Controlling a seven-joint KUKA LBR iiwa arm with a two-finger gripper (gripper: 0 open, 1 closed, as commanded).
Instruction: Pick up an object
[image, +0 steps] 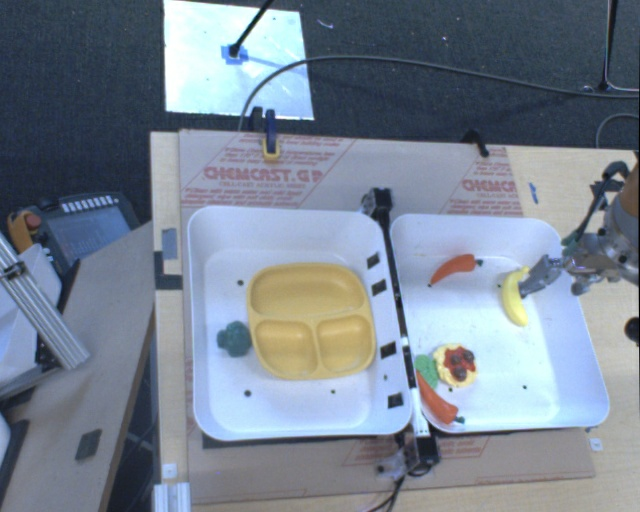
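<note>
The right bin (575, 385) holds a yellow banana (514, 298) near its right wall. An orange-red chili pepper (453, 268) lies toward the back, with a toy pizza slice (456, 364) and a carrot (436, 397) at the front left. My gripper (538, 276) reaches in from the right, low over the bin's right side. Its tip is right beside the banana's upper end; contact is unclear. Nothing is visibly lifted.
The left bin (215, 250) contains a yellow divided plate (305, 320) and a green broccoli (235, 339) at the plate's left. A black divider with clips (390, 310) runs between the bins. Cables and a clamp (270, 135) lie behind them.
</note>
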